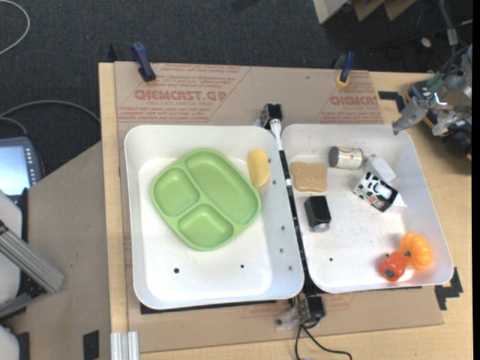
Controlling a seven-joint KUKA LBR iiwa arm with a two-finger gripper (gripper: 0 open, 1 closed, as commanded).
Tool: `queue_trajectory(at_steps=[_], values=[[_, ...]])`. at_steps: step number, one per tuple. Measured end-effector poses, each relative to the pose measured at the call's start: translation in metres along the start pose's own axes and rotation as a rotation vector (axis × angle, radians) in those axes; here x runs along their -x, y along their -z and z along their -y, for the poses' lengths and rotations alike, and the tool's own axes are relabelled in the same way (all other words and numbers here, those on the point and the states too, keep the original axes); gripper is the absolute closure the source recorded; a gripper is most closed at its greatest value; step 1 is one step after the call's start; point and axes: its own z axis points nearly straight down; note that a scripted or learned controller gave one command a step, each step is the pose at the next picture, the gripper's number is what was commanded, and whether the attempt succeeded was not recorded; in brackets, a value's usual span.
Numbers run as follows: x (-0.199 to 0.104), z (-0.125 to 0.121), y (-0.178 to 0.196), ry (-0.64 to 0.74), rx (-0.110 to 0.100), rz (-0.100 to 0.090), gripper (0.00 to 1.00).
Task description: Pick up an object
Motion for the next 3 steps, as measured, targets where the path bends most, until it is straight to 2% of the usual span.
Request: queue_trajectory(at_steps=[1, 2, 3], values=[[0.006, 0.088, -0.145, -0.004, -0.016, -0.007, 0.00], [-0.071, 0.151, -0.146, 0.002, -0.008, -0.006, 0.00], [-0.011, 0.086, -0.177, 0.000, 0.004, 0.003, 0.00]])
